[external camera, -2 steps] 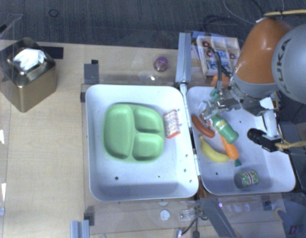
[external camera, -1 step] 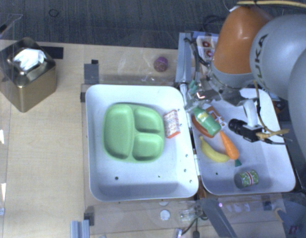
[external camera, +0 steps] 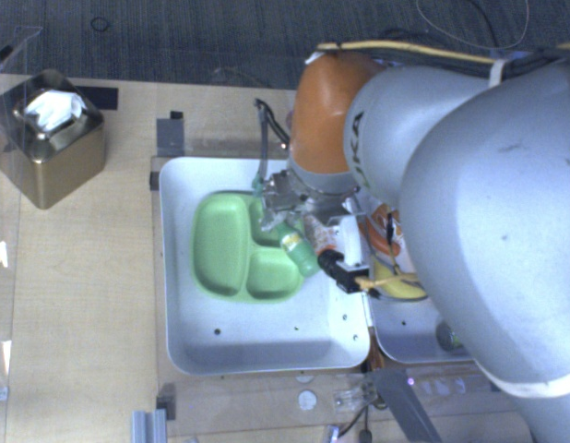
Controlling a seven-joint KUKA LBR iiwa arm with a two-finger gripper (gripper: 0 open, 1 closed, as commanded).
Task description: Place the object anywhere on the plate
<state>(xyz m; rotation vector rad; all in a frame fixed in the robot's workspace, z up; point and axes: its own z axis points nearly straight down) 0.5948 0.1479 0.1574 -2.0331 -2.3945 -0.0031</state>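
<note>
A green sectioned plate [external camera: 231, 247] is shown lying in the left white bin [external camera: 267, 349], toward its far right part, with the gripper [external camera: 283, 206] lowered over the plate's right edge. A small green bottle-like object [external camera: 300, 252] is seen tilted against that right edge, just below the gripper; whether it is grasped or already released cannot be told, the fingers being hidden by the wrist. The placement is judged nearly complete, with release and withdrawal left.
</note>
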